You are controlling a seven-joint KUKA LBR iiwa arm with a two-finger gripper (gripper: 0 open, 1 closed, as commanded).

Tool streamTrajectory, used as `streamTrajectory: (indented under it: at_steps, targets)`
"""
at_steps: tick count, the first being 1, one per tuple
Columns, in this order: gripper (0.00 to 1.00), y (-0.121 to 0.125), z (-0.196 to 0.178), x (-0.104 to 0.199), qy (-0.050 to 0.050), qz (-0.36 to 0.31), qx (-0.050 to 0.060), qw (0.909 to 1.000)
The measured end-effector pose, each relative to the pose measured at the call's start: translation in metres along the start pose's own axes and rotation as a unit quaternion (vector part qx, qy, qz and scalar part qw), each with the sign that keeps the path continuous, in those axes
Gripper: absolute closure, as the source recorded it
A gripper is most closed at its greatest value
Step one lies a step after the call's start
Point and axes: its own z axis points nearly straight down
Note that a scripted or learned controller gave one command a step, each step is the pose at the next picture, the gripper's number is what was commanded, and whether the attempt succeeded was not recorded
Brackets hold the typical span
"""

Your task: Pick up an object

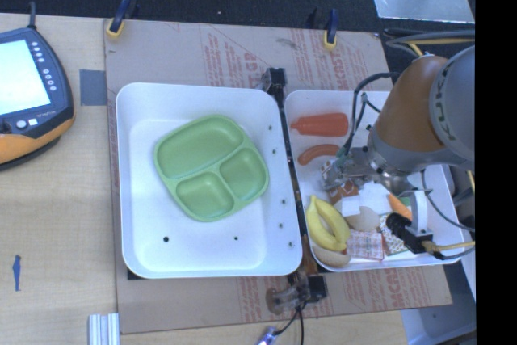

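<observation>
wooden worktop [56,206] under a cardboard sheet carries two white bins, with a teach pendant [28,97] at the far left. camera view: the left bin [133,174] holds a green divided plate [212,167]. the right bin [300,105] holds toy food: an orange carrot [320,124], a sausage [317,152], a yellow banana [326,224], some packets. these look light, stiff plastic and a bit slick; the banana's middle seems the best hold. the gripper [343,172] sits low among the clutter by the sausage; its opening and any hold i cannot tell.
</observation>
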Motion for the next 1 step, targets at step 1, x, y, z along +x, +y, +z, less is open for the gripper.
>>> streamTrajectory:
  at_steps: [1]
  targets:
    - [1.0,0.0217,-0.0893,0.059,0.002,0.001,-0.001,1.0]
